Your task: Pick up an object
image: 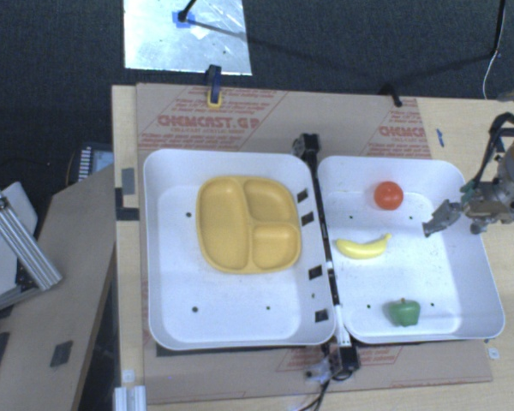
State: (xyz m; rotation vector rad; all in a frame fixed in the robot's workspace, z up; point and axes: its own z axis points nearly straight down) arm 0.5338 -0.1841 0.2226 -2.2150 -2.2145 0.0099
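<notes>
The right bin (463, 315) holds three toy foods: a red round fruit (388, 195) near its back, a yellow banana (363, 247) in the middle and a green pepper (403, 312) near the front. My gripper (443, 218) reaches in over the bin's right side, to the right of the red fruit and the banana and apart from both. It hangs clear of all three objects, with a gap of bare bin floor between it and the nearest one.
A yellow divided plate (247, 223) lies in the left bin (167, 315). A black-clipped ridge (321, 247) separates the two bins. A clamp (214, 86) and cables sit behind the bins on the cardboard-covered bench.
</notes>
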